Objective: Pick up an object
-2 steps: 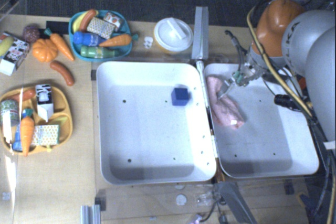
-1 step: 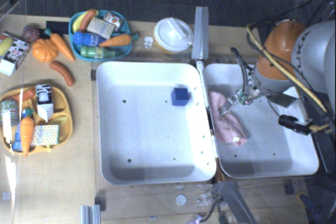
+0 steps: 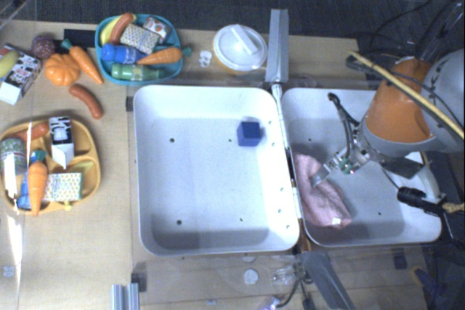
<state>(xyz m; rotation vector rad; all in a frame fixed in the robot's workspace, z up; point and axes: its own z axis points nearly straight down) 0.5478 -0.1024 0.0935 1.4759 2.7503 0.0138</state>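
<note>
A small blue cube [image 3: 250, 133] lies in the left bin [image 3: 182, 229], toward its upper right. A crumpled pink cloth-like object [image 3: 321, 197] rests against the left wall of the right bin [image 3: 392, 229]. My gripper [image 3: 329, 172] is low in the right bin, at the upper right edge of the pink object and seemingly touching it. The grey arm with its orange band [image 3: 396, 112] reaches in from the right above it.
A blue bowl [image 3: 138, 47] of toy food and a white lidded tub [image 3: 240, 47] stand behind the bins. A yellow tray [image 3: 51, 167] of toys sits left, with loose toy vegetables [image 3: 73, 69] near it. Cables run along the right.
</note>
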